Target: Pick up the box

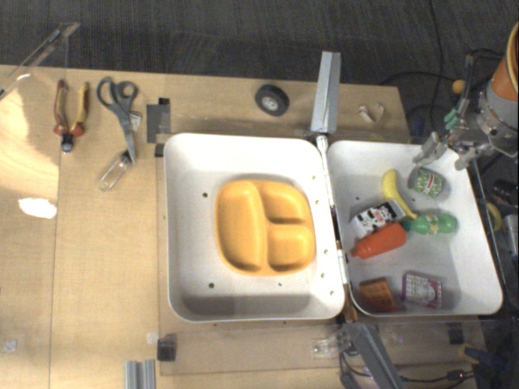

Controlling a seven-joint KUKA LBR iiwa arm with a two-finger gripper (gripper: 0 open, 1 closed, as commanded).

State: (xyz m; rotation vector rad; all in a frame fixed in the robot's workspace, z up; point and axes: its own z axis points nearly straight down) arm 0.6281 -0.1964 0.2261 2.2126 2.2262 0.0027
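Wooden bench (97,241), two white bins. Box (422,289): probably light, stiff; best gripped across narrow sides. Pincer (444,146) state: cannot tell.

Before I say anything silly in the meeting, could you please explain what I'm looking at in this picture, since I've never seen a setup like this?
This is one camera fixed above a workbench, looking down at a slant. Two shallow white bins sit side by side. The left bin holds a yellow divided tray. The right bin holds small toy groceries: a banana, a green can, a carrot, a green bottle, a black-and-white carton, a brown item and a small purple box.

At the picture's upper right is the robot arm; its gripper hangs over the right bin's far corner, near the can. I see nothing between its fingers. Its job is to pick up the box.

Scissors, pliers and a tape roll lie on the bench behind.
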